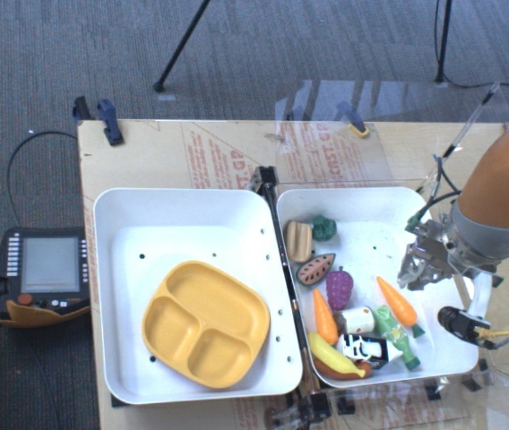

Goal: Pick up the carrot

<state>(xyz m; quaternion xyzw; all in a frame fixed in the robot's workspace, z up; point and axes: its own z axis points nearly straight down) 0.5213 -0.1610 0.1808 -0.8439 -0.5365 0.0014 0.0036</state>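
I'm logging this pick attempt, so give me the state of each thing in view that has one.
gripper: above the right bin's right side, holding nothing visible.
right-hand carrot: lying in the right bin, not gripped.
left-hand carrot: lying among the toys, untouched.
banana: lying at the bin's near edge.
yellow tray: flat in the left bin.
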